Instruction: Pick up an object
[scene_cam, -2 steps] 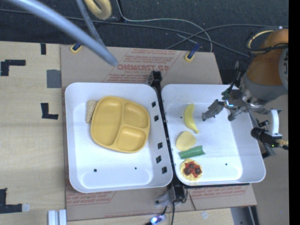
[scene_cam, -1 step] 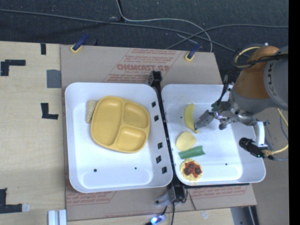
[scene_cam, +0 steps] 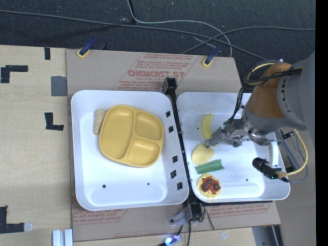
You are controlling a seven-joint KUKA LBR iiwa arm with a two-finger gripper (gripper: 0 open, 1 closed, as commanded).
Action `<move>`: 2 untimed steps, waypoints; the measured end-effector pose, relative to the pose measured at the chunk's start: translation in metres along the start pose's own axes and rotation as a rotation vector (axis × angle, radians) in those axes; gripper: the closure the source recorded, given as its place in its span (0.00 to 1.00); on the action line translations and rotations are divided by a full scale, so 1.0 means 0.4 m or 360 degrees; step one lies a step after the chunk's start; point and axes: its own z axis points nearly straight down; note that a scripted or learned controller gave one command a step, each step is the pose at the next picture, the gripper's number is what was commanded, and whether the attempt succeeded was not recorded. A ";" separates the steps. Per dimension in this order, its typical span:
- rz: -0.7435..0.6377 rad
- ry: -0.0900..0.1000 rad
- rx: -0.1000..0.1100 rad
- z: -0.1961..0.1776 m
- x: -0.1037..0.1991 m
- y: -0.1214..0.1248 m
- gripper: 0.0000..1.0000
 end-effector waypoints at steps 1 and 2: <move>-0.0003 -0.0003 -0.0003 -0.029 -0.001 0.001 1.00; 0.0000 0.0001 -0.0004 -0.181 -0.011 -0.007 1.00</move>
